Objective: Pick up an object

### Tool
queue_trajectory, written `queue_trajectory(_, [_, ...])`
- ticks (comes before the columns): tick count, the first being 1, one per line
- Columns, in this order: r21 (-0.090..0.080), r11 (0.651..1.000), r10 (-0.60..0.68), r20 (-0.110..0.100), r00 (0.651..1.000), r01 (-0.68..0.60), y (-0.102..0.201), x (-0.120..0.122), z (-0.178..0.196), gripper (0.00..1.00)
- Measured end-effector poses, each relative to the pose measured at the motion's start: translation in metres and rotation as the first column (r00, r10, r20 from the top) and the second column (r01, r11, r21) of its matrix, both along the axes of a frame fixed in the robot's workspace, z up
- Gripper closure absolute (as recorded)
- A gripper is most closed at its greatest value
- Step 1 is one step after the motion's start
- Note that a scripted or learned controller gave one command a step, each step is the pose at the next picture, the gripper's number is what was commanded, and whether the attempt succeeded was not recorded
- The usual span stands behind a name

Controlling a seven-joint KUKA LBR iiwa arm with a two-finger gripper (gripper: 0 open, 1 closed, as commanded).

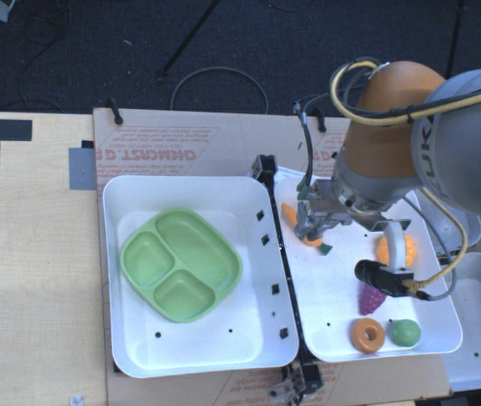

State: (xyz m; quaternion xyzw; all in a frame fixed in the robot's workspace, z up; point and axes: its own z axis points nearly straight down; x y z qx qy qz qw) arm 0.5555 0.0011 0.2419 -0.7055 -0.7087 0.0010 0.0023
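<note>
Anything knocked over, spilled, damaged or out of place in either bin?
Nothing stands out. The green plate lies flat in the left bin. The doughnut, green fruit and purple grapes sit apart in the right bin, and the gripper is over an orange piece.

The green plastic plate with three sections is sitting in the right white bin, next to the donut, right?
Not quite. The green plastic plate with three sections sits in the left white bin, by itself. The orange ring-shaped toy donut lies in the right white bin, beside a small green round toy fruit. The camera view shows this.
</note>
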Motion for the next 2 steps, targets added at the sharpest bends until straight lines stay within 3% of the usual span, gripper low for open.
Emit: queue_trajectory(2, [-0.001, 1.000, 0.000, 0.001, 1.000, 0.000, 0.096, 0.018, -0.001, 1.00])
